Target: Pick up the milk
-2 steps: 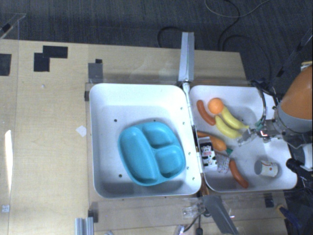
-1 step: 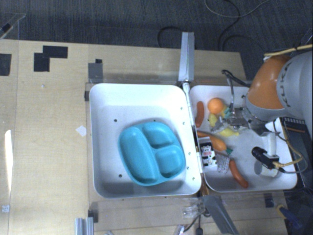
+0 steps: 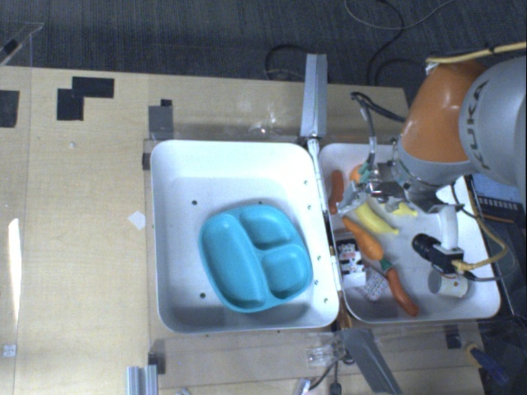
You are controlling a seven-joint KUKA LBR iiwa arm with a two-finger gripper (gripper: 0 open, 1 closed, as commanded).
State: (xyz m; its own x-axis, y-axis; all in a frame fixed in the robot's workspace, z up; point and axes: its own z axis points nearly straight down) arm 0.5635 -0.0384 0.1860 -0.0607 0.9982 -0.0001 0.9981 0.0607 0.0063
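End effector point(image 3: 368, 189): low over the back of the right bin, just beside the divider; metal parts showed under the wrist; whether it was spread or pressed together I could not tell; nothing could be seen held in it
Arm point(image 3: 461, 122): grey with an orange band, reaching in from the right and covering the right bin's far right corner; cables ran along it and over the bin's right side
Right bin point(image 3: 486, 307): white, shallow, crowded with small toy foods
Milk point(image 3: 350, 257): a small white carton with dark print, lying near the left wall of the right bin, toward the front; apart from the end effector, which stood further back
Carrots point(image 3: 366, 237): one orange piece lay slantwise just right of the milk; a second one point(image 3: 401, 293) lay nearer the front edge
Yellow piece point(image 3: 375, 219): banana-like, just beneath the end effector, behind the first carrot
Sausage point(image 3: 336, 189): reddish, upright along the left wall, just left of the end effector
White cylinder point(image 3: 445, 285): at the front right, under a black cable fitting
Left bin point(image 3: 177, 220): white, touching the right bin along the divider
Blue tray point(image 3: 257, 256): three compartments, lying tilted toward the front right of the left bin
Worktop point(image 3: 74, 237): pale wood, with black marks at the back left
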